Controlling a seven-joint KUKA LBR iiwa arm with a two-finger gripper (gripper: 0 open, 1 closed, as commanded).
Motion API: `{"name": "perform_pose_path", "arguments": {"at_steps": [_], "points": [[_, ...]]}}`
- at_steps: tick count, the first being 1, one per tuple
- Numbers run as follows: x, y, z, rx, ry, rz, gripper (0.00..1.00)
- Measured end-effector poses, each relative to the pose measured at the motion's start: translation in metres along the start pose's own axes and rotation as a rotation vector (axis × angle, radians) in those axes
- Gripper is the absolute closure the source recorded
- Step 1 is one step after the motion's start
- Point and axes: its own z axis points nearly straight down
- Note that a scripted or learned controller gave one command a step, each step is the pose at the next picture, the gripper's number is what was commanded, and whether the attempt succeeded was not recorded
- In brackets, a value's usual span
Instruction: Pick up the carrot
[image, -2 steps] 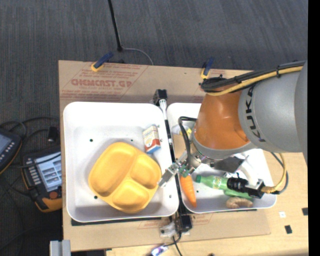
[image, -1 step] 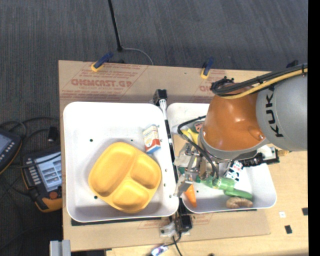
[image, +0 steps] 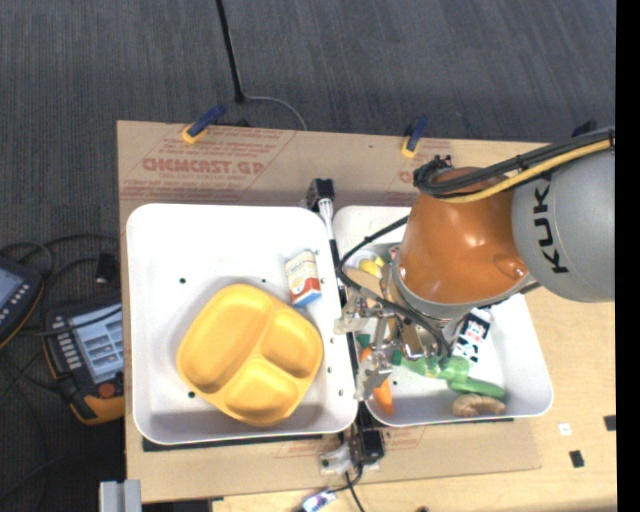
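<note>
The arm (image: 500, 225) reaches in from the right and hangs low over the right bin (image: 535, 385), its orange band covering much of that bin's upper half. Below the band sits the gripper (image: 385, 345), down among the clutter near the bin's left wall. The carrot (image: 382, 397) lies just beneath it at the bin's lower left corner, an orange stub poking out below the metal hardware, right beside the wall. Whether the fingers are spread, pressed together or pinching the carrot, I cannot tell, because the mechanism is a tangle of metal from this angle and the tips are lost in it. Next to the carrot, a green item (image: 460, 375) stretches toward the right, and a brown lumpy thing (image: 478, 405) rests near the bin's bottom edge. Over in the left bin (image: 160, 260), a big yellow divided tray (image: 252, 350) lies tilted across the middle, with a small red-and-white carton (image: 303, 277) just above it. Both bins sit on the tabletop (image: 580, 450).
</note>
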Motion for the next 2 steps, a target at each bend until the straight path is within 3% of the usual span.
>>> {"name": "perform_pose_path", "arguments": {"at_steps": [1, 2], "points": [[0.003, -0.064, 0.0, 0.0, 0.0, -0.54, 0.0], [-0.026, -0.004, 0.0, -0.001, -0.001, -0.44, 0.0]]}}
